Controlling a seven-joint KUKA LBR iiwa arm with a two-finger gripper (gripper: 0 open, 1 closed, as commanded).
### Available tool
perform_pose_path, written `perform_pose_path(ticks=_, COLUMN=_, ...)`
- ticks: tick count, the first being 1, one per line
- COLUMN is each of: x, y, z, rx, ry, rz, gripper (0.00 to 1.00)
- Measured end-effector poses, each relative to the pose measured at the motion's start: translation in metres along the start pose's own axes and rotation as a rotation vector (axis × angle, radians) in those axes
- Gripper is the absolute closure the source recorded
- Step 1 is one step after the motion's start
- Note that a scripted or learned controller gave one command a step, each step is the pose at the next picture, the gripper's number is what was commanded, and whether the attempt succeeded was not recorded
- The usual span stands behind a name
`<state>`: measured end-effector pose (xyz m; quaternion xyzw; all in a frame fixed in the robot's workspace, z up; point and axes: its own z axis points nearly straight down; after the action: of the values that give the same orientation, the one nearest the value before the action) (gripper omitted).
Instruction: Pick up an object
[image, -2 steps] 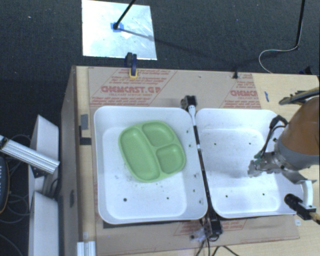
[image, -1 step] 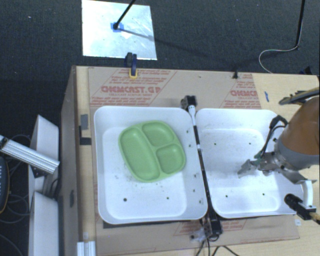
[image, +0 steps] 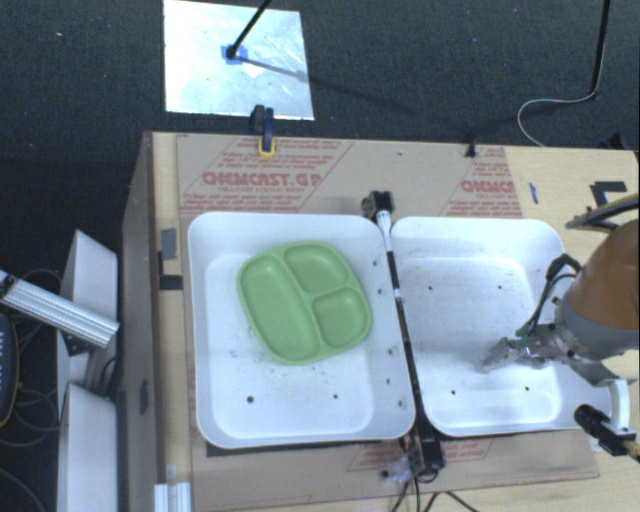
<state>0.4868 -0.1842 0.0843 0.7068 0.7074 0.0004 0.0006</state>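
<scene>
- The only pickable thing in sight, a pale green plastic plate with three compartments (image: 304, 302), lies flat in the shallow white left bin (image: 225, 400), well apart from the gripper; a descent made where the arm now stands would likely close on nothing.
- The two-finger metal gripper (image: 500, 356) hangs low over the bare floor of the shallow white right bin (image: 480, 250), on the far side of the black divider (image: 398, 310) from the green plate; whether the jaws are spread or closed I cannot tell, since they blur against the white floor; nothing is visible between them.
- To reach the green plate the grey arm with its orange band (image: 605, 290) must cross the divider; travelling too low risks catching the raised rims beside it.
- The green plate looks broad, smooth and low-walled; a grasp down onto its flat middle would probably slide off; a pinch on its rim seems the better chance, though a shallow bite could let it tip and drop.
- A push rather than a grip could shove the green plate against the left bin's wall.
</scene>
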Motion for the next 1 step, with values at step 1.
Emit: perform_pose_path(ticks=1, x=0.0002, y=0.0012, z=-0.0108, rx=-0.003, ry=0.000, rz=-0.001, gripper=1.00)
